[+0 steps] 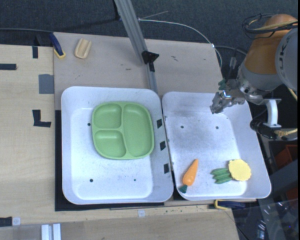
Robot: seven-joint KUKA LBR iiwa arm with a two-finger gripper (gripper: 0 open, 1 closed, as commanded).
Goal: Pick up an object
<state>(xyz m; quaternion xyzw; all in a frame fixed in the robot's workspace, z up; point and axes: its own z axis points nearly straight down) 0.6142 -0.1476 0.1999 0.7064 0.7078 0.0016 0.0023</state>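
The bench (115, 59) carries two white bins side by side. The left bin (75, 184) holds a green divided plate (123, 130), lying flat a little toward 12 o'clock of that bin's middle. The right bin (210, 139) holds the small things the task could take: a carrot (190, 172) at about 7 o'clock of the bin, tilted with its tip toward the near wall, and at about 5 o'clock a yellow toy (239, 169) with a green pea pod (220, 174) touching its left side. The carrot lies apart from that pair.

The arm (270, 54) comes in at 3 o'clock of the view, and the gripper (221, 103) hangs over the right bin's far edge, around 1 o'clock of that bin, well apart from all three toys. At this slant and size I cannot tell whether the fingers are apart or together; nothing appears to hang beneath them, though the view is poor there.

On the bare bench beyond the left bin, at 11 o'clock, lie a tan block (83, 48) and a blue-and-yellow clip (57, 45).

By my reading the pick is not yet made: all the toys rest on the bin floor. Left to do are choosing one, travelling toward 6 o'clock, descending, closing and lifting.
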